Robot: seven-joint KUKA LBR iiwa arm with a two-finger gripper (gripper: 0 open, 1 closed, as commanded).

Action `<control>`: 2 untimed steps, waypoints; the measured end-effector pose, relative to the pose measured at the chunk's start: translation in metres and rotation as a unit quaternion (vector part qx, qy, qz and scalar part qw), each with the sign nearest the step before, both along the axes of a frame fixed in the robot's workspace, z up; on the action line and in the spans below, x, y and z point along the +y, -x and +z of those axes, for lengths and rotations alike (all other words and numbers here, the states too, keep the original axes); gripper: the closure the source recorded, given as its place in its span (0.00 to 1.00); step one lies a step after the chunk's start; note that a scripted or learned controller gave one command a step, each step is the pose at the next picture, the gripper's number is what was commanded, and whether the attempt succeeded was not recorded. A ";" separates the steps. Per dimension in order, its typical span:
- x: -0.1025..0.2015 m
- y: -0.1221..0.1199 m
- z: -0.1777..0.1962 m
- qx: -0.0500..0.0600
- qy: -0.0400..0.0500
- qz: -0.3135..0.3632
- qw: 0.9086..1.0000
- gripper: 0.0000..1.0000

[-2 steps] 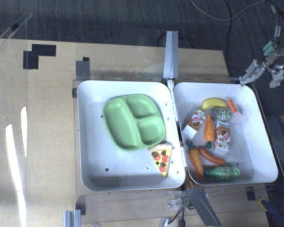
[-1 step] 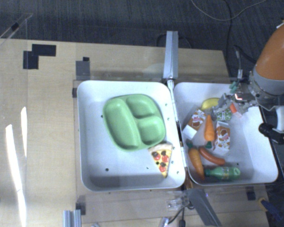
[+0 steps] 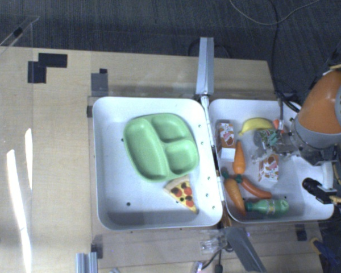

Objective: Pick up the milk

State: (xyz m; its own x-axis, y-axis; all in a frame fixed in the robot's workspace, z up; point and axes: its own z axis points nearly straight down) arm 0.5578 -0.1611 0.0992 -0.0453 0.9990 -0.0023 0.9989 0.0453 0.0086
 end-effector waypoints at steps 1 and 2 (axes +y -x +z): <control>0.001 -0.002 0.011 -0.003 0.000 0.001 1.000 1.00; 0.030 -0.022 0.101 0.001 -0.001 -0.062 0.998 1.00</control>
